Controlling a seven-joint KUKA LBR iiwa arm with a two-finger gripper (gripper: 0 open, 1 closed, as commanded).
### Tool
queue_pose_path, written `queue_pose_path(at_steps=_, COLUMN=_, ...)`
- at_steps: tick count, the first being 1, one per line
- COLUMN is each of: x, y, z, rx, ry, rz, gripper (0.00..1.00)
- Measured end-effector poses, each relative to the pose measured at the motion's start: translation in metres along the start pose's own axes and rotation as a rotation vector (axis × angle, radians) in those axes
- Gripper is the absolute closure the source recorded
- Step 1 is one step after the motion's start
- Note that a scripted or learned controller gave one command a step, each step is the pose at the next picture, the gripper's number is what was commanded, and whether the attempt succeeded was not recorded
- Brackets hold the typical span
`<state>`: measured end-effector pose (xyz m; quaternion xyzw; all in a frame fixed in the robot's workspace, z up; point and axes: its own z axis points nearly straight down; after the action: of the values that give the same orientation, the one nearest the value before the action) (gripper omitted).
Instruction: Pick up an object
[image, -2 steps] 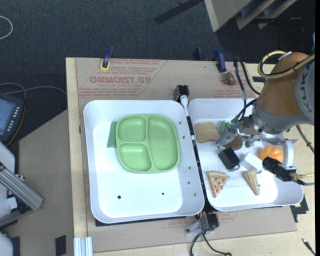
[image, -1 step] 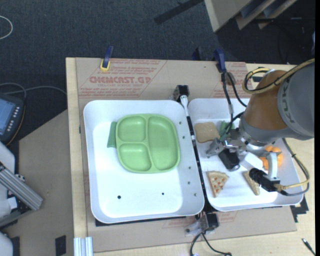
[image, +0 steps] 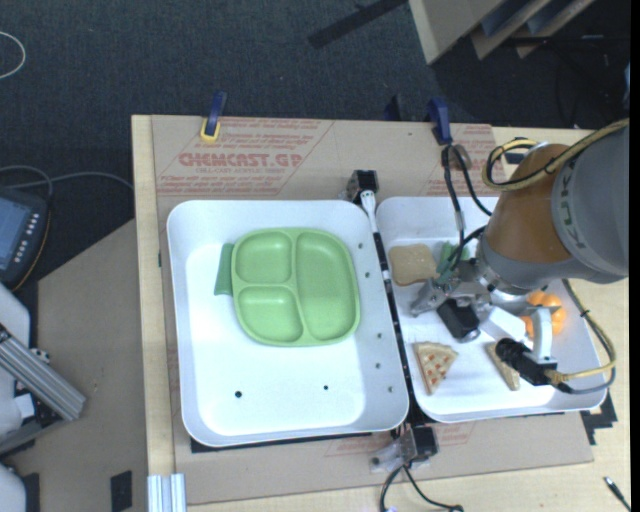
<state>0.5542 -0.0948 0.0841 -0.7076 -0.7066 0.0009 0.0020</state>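
The right bin (image: 470, 404) holds several small items: a tan bread-like slice (image: 409, 263) at its left, a toy pizza wedge (image: 435, 364) near the front, a small brown piece (image: 504, 366) beside it, and an orange piece (image: 546, 303) at the right. My gripper (image: 447, 306) hangs low over the middle of this bin, between the bread slice and the pizza wedge. The grey arm with its orange band (image: 530, 228) covers the bin's back right part. A bit of green (image: 446, 258) peeks out beside the wrist. I see nothing clearly held.
The left bin (image: 200, 340) carries a green divided plate (image: 296, 285) lying on a green sheet. Cables (image: 455, 185) run along the arm and over the right bin's back edge. A black divider strip (image: 380, 270) separates the bins. Clamps sit at the bench's far edge.
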Motion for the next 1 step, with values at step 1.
queue_pose_path(at_steps=1, x=0.0000, y=0.0006, z=-0.0112, rx=-0.003, ry=-0.001, rz=0.001, gripper=1.00)
